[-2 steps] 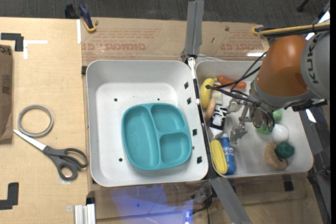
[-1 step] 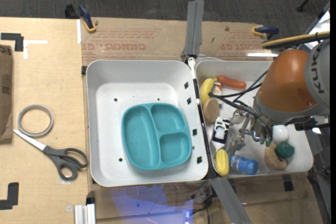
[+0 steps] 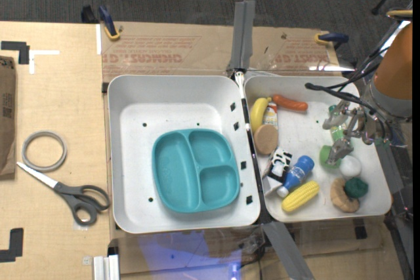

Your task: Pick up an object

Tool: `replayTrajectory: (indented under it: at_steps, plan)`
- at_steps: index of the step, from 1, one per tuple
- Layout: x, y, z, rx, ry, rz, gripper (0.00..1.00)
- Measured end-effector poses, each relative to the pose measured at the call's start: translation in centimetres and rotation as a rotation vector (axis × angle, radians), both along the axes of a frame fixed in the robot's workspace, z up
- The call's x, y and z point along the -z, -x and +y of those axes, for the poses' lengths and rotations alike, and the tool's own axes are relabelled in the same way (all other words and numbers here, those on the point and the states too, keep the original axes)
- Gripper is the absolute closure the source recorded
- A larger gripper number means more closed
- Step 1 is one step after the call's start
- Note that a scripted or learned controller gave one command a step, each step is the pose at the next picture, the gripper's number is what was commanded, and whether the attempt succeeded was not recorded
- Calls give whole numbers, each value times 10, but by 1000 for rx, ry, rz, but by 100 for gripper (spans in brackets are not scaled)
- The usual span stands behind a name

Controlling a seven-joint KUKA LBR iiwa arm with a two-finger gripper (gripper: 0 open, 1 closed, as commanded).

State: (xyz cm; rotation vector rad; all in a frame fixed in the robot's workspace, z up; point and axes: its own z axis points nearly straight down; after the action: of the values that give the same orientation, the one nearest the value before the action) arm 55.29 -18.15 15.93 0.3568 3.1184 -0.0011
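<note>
The gripper (image 3: 342, 134) is seen directly over a green ball (image 3: 329, 155); its fingers' state cannot be told.

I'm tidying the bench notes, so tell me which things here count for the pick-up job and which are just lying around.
For the job: gripper over the right bin; banana, corn cob, blue bottle, orange carrot, white ball, green ball.

Lying about: teal divided plate in the left bin, scissors, tape roll.
</note>
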Motion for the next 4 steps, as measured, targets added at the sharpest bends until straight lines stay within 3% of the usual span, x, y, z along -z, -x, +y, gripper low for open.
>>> replayTrajectory:
  at_steps: [1, 2, 3, 4]
  plan:
    - [67, 33, 24, -2, 0, 1, 0]
    - [66, -81, 60, 144, 0, -1, 0]
    - [66, -21, 80, 212, 0, -1, 0]
    - [67, 52, 82, 281, -1, 1, 0]
